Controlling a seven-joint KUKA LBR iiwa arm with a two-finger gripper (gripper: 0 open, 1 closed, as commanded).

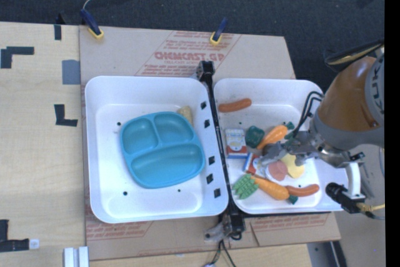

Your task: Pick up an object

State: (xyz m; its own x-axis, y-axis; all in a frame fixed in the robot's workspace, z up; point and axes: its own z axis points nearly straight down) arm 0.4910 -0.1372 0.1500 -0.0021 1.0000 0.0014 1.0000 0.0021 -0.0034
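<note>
My gripper point(274, 154) reaches in from the right and hangs low over a pile of toy food in the right bin point(270, 88). Directly around it lie an orange carrot point(275, 133), a dark green piece point(254, 134), a pink round piece point(277, 171) and a yellow piece point(295, 167). A small white carton point(235, 141) lies just to its left. I see nothing lifted off the pile. The arm's grey wrist and orange band point(350, 103) cover the bin's right side.
Further toys sit in the right bin: a sausage point(234, 105) at the back, a carrot with green leaves point(262, 185) and another sausage point(304, 190) at the front. The left bin point(100, 134) holds a blue divided plate point(164, 148) and a small beige item point(185, 113).
</note>
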